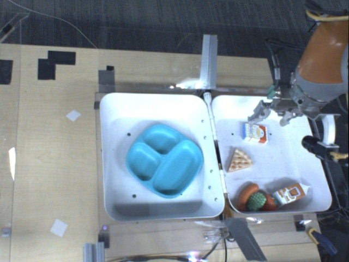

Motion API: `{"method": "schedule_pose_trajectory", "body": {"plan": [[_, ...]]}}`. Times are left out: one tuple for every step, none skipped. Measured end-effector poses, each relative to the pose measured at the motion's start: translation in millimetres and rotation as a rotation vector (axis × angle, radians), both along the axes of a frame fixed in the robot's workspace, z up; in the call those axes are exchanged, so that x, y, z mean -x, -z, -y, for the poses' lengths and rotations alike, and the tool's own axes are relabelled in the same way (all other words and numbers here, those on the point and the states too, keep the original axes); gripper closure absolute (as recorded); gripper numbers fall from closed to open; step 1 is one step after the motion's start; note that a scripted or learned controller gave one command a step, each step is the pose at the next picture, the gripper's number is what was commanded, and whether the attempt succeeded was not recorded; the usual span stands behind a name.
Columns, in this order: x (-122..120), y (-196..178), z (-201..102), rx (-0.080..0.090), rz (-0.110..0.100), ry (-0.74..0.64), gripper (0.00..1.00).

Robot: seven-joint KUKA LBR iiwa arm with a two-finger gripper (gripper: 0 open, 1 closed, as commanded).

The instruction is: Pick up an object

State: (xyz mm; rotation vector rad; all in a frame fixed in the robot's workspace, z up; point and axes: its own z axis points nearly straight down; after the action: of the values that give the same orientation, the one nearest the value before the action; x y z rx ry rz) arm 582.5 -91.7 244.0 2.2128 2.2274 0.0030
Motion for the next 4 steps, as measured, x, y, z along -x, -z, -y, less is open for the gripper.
{"method": "schedule_pose_trajectory", "body": {"plan": [[12,155,27,0.002,0.009,-0.121,0.00],[50,154,-2,0.005,0.013,-0.234,0.00],[31,66,24,0.004,0.004,-0.612,0.00],[-43,94,26,0.003,0.003,-0.554,0.00]]}}
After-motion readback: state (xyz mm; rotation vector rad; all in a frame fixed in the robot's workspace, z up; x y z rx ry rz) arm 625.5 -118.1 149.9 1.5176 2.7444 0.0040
